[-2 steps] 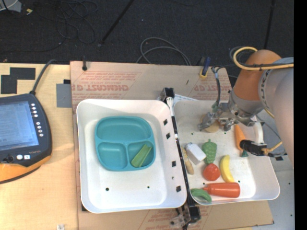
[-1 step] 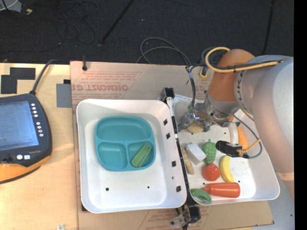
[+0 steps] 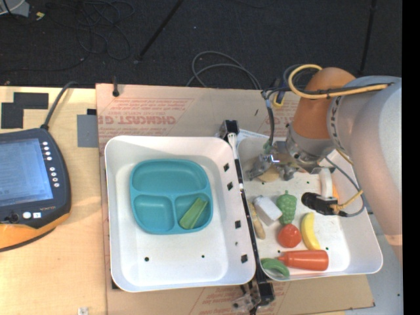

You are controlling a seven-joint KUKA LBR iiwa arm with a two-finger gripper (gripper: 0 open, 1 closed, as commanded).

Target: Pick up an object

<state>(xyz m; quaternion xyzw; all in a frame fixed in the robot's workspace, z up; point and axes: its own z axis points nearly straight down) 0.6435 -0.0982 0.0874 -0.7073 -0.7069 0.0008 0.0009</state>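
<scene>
The grey arm point(image 3: 377, 149) enters from three o'clock, its broad rounded casing taking up the right side of the view. From there it bends toward nine o'clock, and the orange band point(image 3: 319, 107) sits above the wrist near one o'clock of centre. Below the band the wrist points steeply downward. The claw point(image 3: 275, 166) hangs low beneath it, dark metal parts bunched together, its state too cluttered to read.

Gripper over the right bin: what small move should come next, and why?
Probably a short descent with a slight shift toward the white block. The gripper sits at the right bin's far end, with the toys nearer the camera and nothing seen in its grasp.
</scene>
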